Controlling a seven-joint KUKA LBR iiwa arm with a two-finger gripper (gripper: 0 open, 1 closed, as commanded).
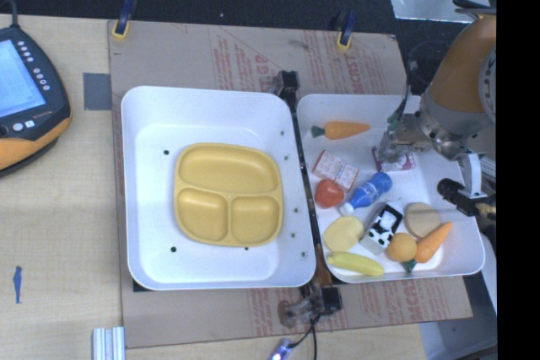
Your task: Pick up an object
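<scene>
Objects for picking lay in the right-hand shallow white bin (472, 265): an orange plastic carrot with a green top (342, 130) near the far wall, a small white packet with red print (336, 170), a red tomato-like ball (329, 193), a blue-and-white plastic bottle (368, 190) lying on its side just beside the ball, a pale yellow rounded piece (342, 233), a yellow plastic banana (355, 264) along the near wall, a black-and-white patterned block (385, 225), a small yellow-orange round fruit (402, 247), a beige rounded lump (422, 218) and a second orange carrot (434, 240), tilted, touching the lump.

Left-hand white bin (135, 181) held a yellow three-compartment plastic tray (228, 194), roughly centred. Both bins sat on a brown cardboard sheet (211, 55) clipped to the wooden worktop (51, 249). A grey-and-orange handheld pendant with a screen (25, 101) lay on the worktop, well apart to the left.

Grey arm with the orange band (460, 76) reached in from the right. Its gripper (395, 146) was low over the far part of the right bin, beside a pinkish flat item (403, 162) that it partly hid. State of the fingers: cannot tell; no object was seen between them.
</scene>
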